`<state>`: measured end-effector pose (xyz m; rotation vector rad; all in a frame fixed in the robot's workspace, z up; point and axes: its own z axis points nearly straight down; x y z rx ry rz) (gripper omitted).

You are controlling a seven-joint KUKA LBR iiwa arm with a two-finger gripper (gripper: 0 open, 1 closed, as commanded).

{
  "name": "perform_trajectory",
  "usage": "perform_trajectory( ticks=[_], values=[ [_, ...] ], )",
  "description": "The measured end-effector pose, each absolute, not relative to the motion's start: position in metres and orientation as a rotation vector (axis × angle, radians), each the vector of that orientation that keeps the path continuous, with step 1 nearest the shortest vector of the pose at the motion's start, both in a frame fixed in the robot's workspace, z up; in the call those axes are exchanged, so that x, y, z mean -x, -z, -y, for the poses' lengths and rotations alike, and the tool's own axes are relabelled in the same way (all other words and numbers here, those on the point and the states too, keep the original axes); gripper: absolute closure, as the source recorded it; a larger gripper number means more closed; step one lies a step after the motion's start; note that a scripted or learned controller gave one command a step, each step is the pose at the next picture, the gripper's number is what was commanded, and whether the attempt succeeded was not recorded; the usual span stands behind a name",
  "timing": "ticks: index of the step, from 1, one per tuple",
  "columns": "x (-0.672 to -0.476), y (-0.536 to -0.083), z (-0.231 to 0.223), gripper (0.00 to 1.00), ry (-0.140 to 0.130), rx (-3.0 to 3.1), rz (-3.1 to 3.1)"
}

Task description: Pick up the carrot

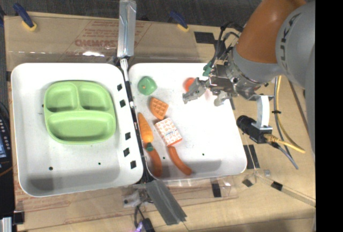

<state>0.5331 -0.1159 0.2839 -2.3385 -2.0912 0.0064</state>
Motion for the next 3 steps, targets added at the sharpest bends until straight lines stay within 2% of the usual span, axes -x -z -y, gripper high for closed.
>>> perform_trajectory(
  ticks=[1,2,3],
  values=[
    [-0.482,-0.19,0.054,0.0,-0.005,1.975,2.436],
    [-0.477,-0.2,-0.009,0.0,-0.003,1.73,2.617],
    [-0.496,-0.278,0.061,0.0,-0.001,1.406,2.811]
  ],
)
